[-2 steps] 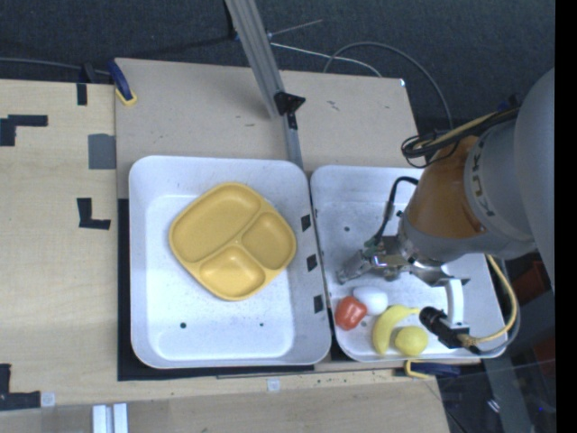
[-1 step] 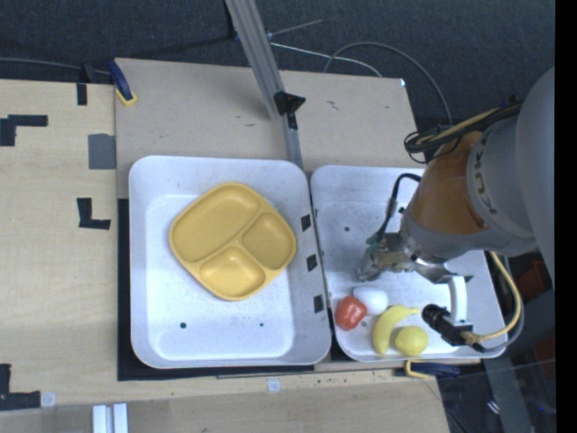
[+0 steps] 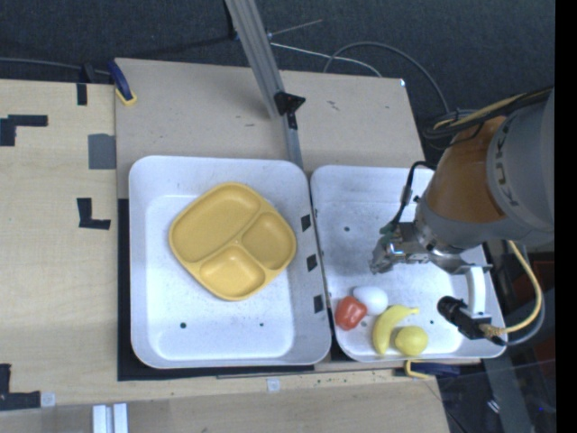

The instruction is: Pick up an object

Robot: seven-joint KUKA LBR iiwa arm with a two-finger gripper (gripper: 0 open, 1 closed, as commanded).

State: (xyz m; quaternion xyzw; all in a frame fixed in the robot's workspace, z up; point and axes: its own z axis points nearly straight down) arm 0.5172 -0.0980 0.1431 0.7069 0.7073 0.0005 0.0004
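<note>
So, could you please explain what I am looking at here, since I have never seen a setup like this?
This is one picture from a camera fixed above a bench, looking down at a slant. The grey machine with the orange band is a robot arm reaching in from the right; its gripper hangs over the right bin. I cannot tell whether it is open or shut, and I see nothing in it. Along that bin's near edge lie a red piece, a white piece, a yellow banana and a small yellow piece. The left bin holds a yellow divided plate.
</note>
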